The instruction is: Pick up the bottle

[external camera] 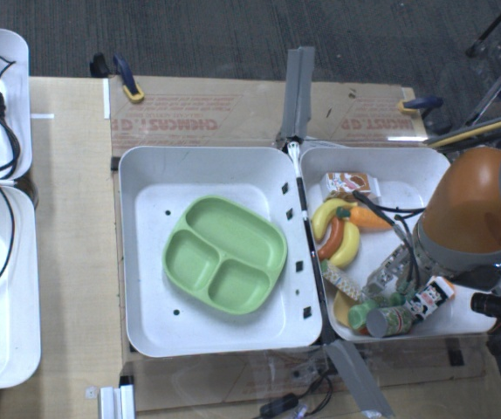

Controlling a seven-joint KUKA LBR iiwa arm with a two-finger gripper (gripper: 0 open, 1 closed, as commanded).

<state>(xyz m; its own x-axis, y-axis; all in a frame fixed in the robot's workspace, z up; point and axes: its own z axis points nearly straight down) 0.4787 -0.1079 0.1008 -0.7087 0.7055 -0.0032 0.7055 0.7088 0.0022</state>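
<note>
A green bottle (388, 319) lies on its side at the near edge of the right bin (381, 160). A small white bottle with a dark and red label (430, 298) lies just to its right. My gripper (394, 276) hangs low over the bin's near half, right above and slightly behind the green bottle. The arm's orange band (477, 203) covers the bin's right part. I see nothing held in the gripper.
Two yellow bananas (336, 228), an orange carrot-like piece (368, 218) and a snack packet (352, 184) lie in the right bin's far half. The left bin (146, 234) holds a green divided plate (225, 254). A grey divider post (298, 94) stands between the bins.
</note>
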